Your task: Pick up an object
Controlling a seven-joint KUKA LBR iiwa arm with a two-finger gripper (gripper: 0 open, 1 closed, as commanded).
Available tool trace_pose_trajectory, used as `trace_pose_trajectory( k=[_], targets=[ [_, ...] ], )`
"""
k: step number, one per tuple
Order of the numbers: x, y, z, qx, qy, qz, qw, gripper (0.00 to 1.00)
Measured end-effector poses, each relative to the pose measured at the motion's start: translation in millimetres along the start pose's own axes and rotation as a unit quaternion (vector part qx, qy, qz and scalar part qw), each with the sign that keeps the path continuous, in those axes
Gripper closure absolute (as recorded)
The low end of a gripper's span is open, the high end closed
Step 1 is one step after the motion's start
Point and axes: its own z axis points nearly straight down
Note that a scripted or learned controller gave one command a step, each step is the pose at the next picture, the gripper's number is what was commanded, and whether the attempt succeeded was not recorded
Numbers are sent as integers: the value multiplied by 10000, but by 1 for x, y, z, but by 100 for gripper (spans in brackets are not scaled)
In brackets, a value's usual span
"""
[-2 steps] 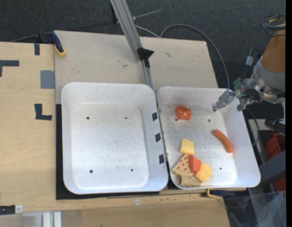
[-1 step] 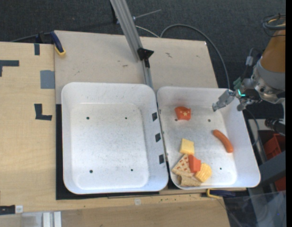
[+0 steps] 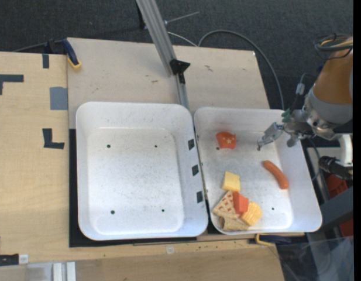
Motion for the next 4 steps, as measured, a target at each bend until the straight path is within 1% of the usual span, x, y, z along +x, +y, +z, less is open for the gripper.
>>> trace_pose_trajectory(
  k=[1,2,3,4],
  targets=[
    [5,9,55,4,5,-9,10000,0],
    [5,9,99,-25,-9,-7,10000,0],
    [6,9,87,-21,-3,-13,10000,100],
    [14,7,29,-51,-5,-9,10000,100]
  ],
)
